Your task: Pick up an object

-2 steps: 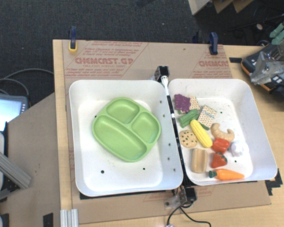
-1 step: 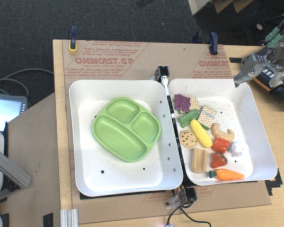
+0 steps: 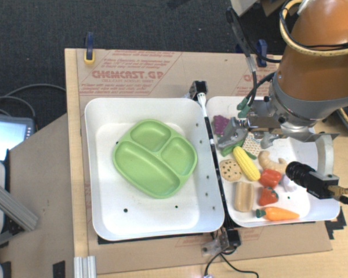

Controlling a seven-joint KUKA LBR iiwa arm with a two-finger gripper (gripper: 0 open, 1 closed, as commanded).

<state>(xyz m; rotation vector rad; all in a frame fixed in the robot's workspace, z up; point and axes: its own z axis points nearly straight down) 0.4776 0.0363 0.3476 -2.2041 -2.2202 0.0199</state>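
The right white bin (image 3: 319, 216) holds several toy foods. Among them are a purple bunch of grapes (image 3: 220, 123), a yellow corn cob (image 3: 246, 163), a speckled cookie (image 3: 228, 169) and a tan cylinder (image 3: 242, 196). There are also two red pieces (image 3: 269, 178) (image 3: 267, 197), a beige lump (image 3: 270, 160) and an orange carrot (image 3: 278, 214). My gripper (image 3: 229, 139) hangs low over the bin's upper left part, between the grapes and the corn, close above them. No object is seen held in it. The arm's grey and orange body hides the bin's far right.
The left white bin (image 3: 104, 213) carries a green divided plate (image 3: 155, 158) at its middle. A black rail (image 3: 210, 143) runs between the two bins. A black cylindrical part (image 3: 306, 177) sticks out over the right bin near the red pieces.
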